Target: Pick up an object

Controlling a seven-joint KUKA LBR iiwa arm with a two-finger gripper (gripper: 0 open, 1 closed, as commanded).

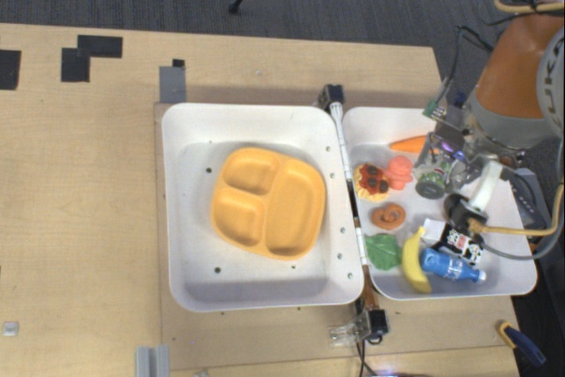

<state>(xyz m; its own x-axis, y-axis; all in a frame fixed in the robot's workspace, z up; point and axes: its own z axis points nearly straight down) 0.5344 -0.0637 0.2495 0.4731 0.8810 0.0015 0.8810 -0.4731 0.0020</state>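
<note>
My gripper (434,176) is hanging over the back part of the right bin (521,278), a cluster of dark metal and glinting clear parts. From this slanted height I cannot tell whether it is open or closed, or whether it is touching anything. Its lower end is sitting just beside a soft-looking pink lump (400,172), and just behind it a smooth orange wedge (408,143), tapered like a carrot, is lying near the bin's back wall. Further to the left, a round yellow piece (372,181) topped with red and dark berries is resting close to the divider. In front of it a flat brown ring (387,214), shaped like a doughnut, is lying, and then a crinkled green leafy piece (382,250). Along the front of the bin a curved yellow banana (413,262) is lying against a glossy blue bottle (452,266), with a small black-and-white item (459,241) just behind the bottle. My grey arm, with its orange band (521,66), is reaching in from the right. In the left bin (190,278), also shallow, white and round-cornered, a matte yellow-orange divided plate (267,201) is sitting near the middle. Both bins are resting on the pale wooden bench (79,216).
</note>
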